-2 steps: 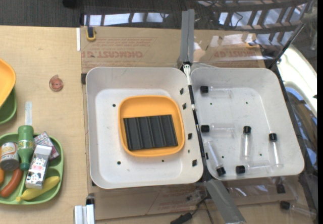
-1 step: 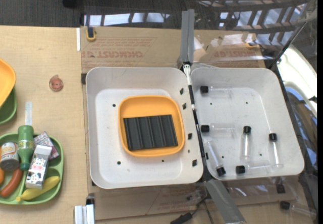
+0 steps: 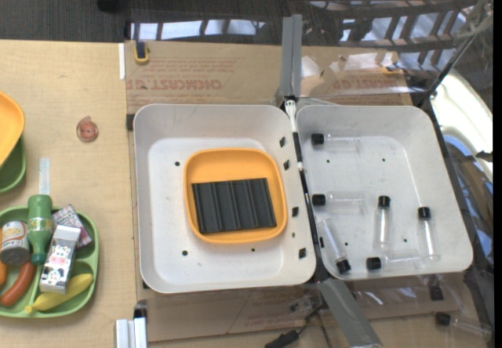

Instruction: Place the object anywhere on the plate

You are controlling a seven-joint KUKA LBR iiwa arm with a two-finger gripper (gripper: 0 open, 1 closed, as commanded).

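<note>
Two white bins (image 3: 149,182) sit on the tan worktop (image 3: 63,96), and the left one carries an orange-yellow plate (image 3: 235,162) with a dark grey ribbed slab (image 3: 235,205) striped by lengthwise grooves. The right bin (image 3: 439,182) holds clear tubes with black caps (image 3: 383,221). Off to the side, a green tray (image 3: 78,295) shows a green bottle (image 3: 39,225), a red sausage (image 3: 17,285) and a black-spotted white carton (image 3: 56,264).
</note>
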